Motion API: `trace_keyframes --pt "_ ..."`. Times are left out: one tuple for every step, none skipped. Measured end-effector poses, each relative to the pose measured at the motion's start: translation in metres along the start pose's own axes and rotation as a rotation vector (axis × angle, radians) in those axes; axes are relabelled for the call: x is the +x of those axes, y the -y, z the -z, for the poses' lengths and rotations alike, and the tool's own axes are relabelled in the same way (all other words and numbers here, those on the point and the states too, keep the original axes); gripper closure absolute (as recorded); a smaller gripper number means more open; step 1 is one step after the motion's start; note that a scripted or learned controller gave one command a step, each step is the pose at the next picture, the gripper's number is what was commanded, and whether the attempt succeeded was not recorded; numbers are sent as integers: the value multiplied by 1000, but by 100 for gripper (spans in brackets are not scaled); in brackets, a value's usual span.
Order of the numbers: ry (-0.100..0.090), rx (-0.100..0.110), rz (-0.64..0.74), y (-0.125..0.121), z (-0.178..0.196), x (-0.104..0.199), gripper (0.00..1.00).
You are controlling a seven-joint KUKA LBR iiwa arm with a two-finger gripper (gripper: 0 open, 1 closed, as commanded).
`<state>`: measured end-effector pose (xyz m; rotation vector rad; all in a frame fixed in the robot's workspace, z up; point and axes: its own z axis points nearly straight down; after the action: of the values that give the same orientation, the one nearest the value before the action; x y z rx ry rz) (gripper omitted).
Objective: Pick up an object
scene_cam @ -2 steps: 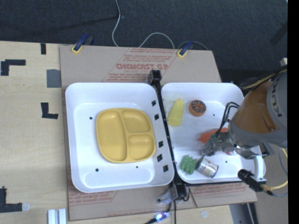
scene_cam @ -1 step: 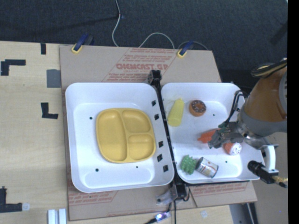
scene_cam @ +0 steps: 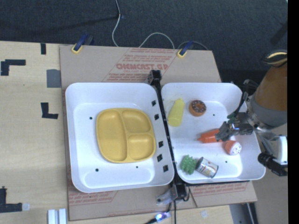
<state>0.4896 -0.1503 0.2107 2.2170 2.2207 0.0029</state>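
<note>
Left bin (scene_cam: 77, 125) with yellow tray (scene_cam: 125, 135), right bin (scene_cam: 212, 91) with toys

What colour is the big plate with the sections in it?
Yellow. The divided plate lies in the left bin, shown plainly in the camera view.

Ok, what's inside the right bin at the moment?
The right bin holds a yellow bottle, chocolate donut, carrot, strawberry, green toy and can. The gripper covers the carrot's end.
</note>
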Motion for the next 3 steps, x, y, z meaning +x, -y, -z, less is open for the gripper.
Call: trace_keyframes --pt "-3 4 5 -17 12 53 100" --pt "-3 6 4 -27 8 96 100" --pt "-3 4 5 -52 14 143 100"
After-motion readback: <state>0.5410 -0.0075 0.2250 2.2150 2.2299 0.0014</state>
